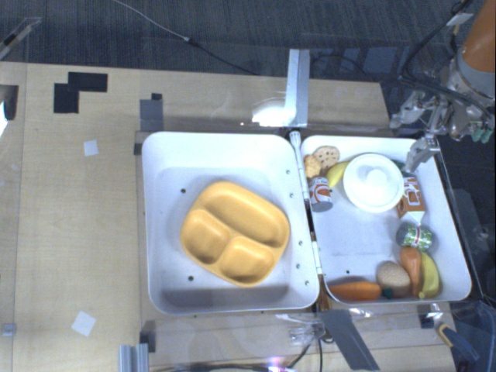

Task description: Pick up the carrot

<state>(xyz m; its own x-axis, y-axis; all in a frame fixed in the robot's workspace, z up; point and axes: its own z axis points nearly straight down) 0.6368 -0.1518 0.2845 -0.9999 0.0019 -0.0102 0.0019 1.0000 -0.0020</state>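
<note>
Well, I read this as the approach step, nothing grasped yet. In the left white bin [159,208] lies a yellow sectioned plastic tray [234,231]. In the right white bin [341,242], the orange carrot [356,290] lies flat along the front wall at about 6 o'clock, a brown bread roll [393,275] just beside it. My pincer [422,152] hovers at the bin's 1 o'clock corner, near a round white bowl [374,181]; I cannot tell its state. Next I'd travel toward 6 o'clock and descend across the carrot.
</note>
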